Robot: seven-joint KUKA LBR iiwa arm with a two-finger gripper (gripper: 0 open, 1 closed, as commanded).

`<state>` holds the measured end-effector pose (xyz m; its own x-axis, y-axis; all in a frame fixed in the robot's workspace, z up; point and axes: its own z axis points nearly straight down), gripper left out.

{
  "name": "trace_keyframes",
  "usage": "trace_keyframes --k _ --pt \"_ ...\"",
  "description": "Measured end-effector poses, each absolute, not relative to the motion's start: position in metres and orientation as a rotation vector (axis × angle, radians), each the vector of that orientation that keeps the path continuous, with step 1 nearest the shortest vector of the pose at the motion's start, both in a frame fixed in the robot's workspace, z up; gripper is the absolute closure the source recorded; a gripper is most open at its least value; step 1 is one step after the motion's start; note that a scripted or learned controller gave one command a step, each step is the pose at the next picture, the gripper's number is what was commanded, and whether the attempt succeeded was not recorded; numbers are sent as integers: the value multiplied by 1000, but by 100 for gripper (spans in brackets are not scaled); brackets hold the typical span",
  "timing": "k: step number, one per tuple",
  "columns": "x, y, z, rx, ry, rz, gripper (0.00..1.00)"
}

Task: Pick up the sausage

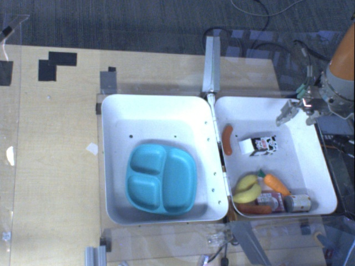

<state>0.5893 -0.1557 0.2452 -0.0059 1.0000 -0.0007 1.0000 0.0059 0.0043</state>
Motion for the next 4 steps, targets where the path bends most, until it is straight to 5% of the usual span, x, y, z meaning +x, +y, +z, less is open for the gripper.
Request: trace_keyframes --k 1,2,3,4 --pt "552 -146 117 2246 2194 3 0" --pt "671 -130 87 2338 2089 7 0" --pt "580 -85 90 2325 2104 14 0" --pt "655 -93 88 2290 2138 11 0"
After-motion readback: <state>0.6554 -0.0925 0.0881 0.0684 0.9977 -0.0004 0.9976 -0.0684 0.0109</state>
